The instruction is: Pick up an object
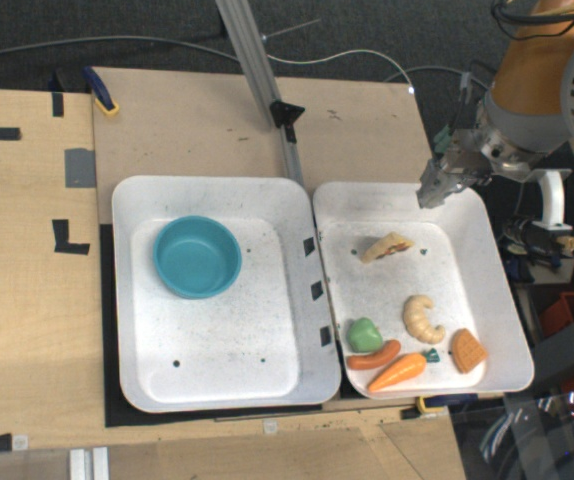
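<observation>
Gripper [435,194] hangs over the far right corner of the right bin [497,268], at about 1 o'clock from that bin's middle, and nothing is seen between its fingers; whether they stand wide or narrow, I cannot tell. Behind it the grey arm [527,78] with the orange band comes in from the right side. Inside the right bin lie several toy foods. A pale sandwich piece [385,248] is near the bin's middle, at about 7 o'clock from the gripper and well apart from it. A cream croissant [423,318] lies lower, toward 5 o'clock of the bin. At the near edge, around 6 o'clock, a green pepper [364,334] touches a red sausage [373,355], and an orange carrot [399,371] lies just beside the sausage. A brown waffle piece [467,350] rests at the near right corner. The left bin [137,368] holds a teal bowl [198,257], upright, at about 10 o'clock of its floor.
</observation>
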You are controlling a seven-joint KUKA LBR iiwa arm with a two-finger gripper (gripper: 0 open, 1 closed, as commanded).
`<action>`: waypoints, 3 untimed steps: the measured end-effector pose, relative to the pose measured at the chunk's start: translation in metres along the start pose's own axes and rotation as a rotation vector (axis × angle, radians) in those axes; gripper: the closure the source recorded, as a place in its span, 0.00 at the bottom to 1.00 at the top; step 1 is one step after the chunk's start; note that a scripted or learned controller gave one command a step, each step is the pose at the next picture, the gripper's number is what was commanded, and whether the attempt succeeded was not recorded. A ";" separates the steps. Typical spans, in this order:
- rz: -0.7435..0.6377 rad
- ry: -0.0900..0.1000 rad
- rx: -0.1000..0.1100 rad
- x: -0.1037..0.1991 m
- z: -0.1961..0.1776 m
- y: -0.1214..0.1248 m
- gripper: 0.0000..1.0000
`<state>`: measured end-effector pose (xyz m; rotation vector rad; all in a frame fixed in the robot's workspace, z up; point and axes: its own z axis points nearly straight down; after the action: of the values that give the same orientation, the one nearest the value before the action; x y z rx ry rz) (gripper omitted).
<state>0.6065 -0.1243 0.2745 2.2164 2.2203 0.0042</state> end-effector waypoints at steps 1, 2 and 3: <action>-0.004 0.003 0.006 0.052 -0.002 -0.004 1.00; -0.006 0.003 0.007 0.114 0.006 -0.005 1.00; -0.004 0.002 0.009 0.164 0.027 -0.007 1.00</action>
<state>0.5990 0.0395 0.2470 2.2169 2.2307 -0.0035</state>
